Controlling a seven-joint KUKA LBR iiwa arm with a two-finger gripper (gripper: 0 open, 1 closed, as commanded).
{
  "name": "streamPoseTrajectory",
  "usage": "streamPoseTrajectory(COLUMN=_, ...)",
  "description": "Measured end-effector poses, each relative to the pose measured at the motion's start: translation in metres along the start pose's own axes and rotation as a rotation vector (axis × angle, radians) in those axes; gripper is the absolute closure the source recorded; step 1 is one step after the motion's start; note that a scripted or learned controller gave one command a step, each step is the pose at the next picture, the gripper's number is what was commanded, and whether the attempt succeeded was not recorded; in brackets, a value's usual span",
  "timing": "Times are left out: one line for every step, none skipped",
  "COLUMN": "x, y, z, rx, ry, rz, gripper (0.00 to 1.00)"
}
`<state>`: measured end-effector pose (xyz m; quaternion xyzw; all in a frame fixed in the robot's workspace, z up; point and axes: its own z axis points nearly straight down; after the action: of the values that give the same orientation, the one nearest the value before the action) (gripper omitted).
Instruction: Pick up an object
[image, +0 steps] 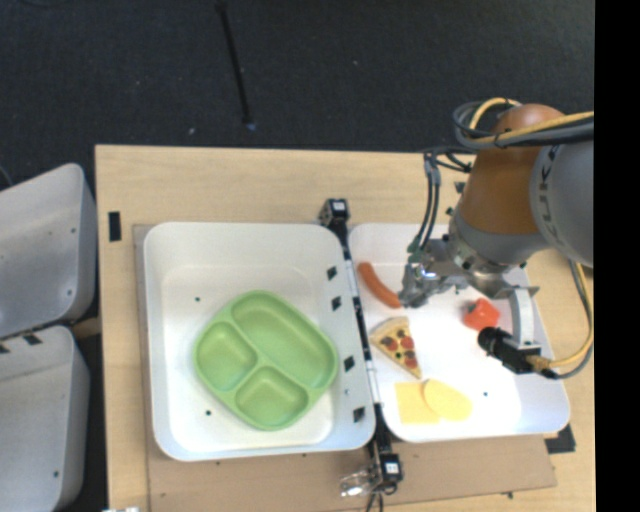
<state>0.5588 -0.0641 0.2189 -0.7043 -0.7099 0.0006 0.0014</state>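
Nearest the camera, at the front of the right bin (540, 405), a yellow cheese slice (413, 403) lies flat beside a paler yellow chip (446, 400), the two touching. Just behind them sits a toy pizza slice (397, 345), close to the divider between the bins. In the left bin (165, 300), a green divided plate (264, 357) with three compartments lies alone, tilted at an angle to the bin's walls. Farther back in the right bin, an orange sausage (378, 284) rests near the divider, and a small red block (481, 314) sits toward the right wall. The grey arm (520, 200) with its orange band reaches in from the right over the wooden desk (250, 185), its jaws (418, 288) low over the bin floor just beside the sausage's right end. Whether they are parted or closed cannot be told, and nothing is seen held in them.
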Motion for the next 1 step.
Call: streamPoseTrajectory(x=0.0489, y=0.0155, z=0.0091, rx=0.002, ry=0.000, rz=0.000, gripper=1.00)
